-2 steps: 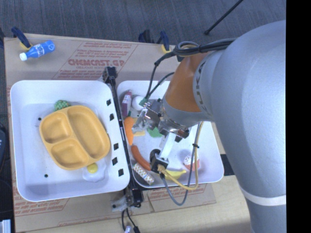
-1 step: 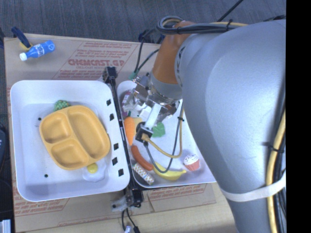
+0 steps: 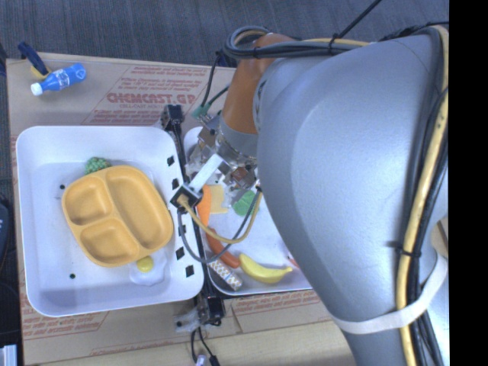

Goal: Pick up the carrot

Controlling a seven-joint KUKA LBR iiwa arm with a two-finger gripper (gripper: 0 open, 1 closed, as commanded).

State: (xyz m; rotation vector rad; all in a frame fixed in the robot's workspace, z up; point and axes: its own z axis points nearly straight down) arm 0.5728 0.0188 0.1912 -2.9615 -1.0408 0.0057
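My gripper (image 3: 219, 175) hangs low over the left part of the right bin (image 3: 200, 139), close to the divider between the two bins. Directly below it lies an orange piece (image 3: 204, 203) that looks like the carrot, touching a pale yellow block (image 3: 218, 199). A thinner orange-red stick (image 3: 216, 244) lies further toward the front of the same bin. I cannot make out anything between the gripper's tips. The grey arm hides most of the right bin.
The right bin also holds a green piece (image 3: 245, 203), a banana (image 3: 264, 270) and a striped item (image 3: 227, 274). In the left bin (image 3: 30, 204) sit a yellow divided plate (image 3: 114, 216), a green broccoli (image 3: 97, 164) and a fried egg (image 3: 147, 268). A blue bottle (image 3: 61, 78) lies outside, at the back left.
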